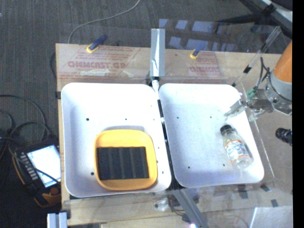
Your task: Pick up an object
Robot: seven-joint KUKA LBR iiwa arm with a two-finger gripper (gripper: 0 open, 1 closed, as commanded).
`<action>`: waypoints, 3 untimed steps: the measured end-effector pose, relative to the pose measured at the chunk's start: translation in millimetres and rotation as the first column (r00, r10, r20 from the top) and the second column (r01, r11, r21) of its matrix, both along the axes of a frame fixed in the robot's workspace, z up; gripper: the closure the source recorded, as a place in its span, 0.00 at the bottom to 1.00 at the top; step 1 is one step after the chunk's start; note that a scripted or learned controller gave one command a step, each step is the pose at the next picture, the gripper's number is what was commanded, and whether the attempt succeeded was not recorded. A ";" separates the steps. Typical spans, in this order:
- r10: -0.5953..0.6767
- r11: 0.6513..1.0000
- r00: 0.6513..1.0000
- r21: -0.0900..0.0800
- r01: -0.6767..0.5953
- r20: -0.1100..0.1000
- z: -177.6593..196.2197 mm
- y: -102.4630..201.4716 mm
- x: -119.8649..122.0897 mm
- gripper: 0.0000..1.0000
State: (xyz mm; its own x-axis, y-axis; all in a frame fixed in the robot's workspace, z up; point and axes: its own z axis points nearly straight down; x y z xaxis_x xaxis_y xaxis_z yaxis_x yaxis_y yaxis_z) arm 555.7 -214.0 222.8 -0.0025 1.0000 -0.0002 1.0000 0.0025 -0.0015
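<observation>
A small clear bottle [235,147] with a dark cap and a printed label lies on its side near the right wall of the right bin [199,127]. A yellow square object [126,159] with a dark ribbed top rests flat in the front of the left bin [85,108]. My gripper [239,107] hangs over the right bin's far right corner, just above and behind the bottle's cap. It holds nothing that I can see. The orange band of the arm [289,65] shows at the right edge.
A clear plastic wall [209,46] stands behind the bins, with a metal post [156,56] between them. Yellow clamps [96,43] sit on the back board. A handheld screen [40,160] and cables lie on the floor to the left.
</observation>
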 end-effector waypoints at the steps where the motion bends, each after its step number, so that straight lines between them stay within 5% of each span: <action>1: 0.318 0.948 0.948 0.001 -0.318 0.005 -122.2 -5.8 -8.1 0.00; 2: 0.558 0.830 0.830 -0.014 -0.557 0.010 -130.1 18.1 14.4 0.00; 3: 0.382 0.924 0.924 -0.001 -0.382 0.005 -124.9 -7.2 56.4 0.00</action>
